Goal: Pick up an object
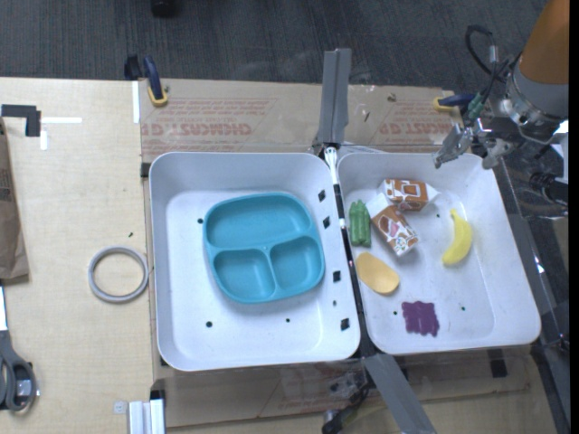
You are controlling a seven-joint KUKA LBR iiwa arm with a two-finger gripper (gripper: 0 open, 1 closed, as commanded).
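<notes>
Camera view has the arm (547,48) hanging at the far right corner of the right bin (507,242), its end effector (466,145) above the rim with nothing between its fingers; how wide they stand I cannot tell. This looks like the approach step, before any descent.

Largest first. Well off to the end effector's left, in the other bin (172,269), sits a blue divided tray (264,247). Nearer, below and a little left of it, lie two small cartons (401,213), touching each other. The banana (459,238) lies almost straight below. Further down and left come the orange slice-shaped piece (377,272), the green pickle-like piece (360,222) by the dividing wall, and the purple grape bunch (420,317).

The next move, I'd judge, calls for choosing one item, centring over it and lowering; the banana stands apart and looks easiest.
</notes>
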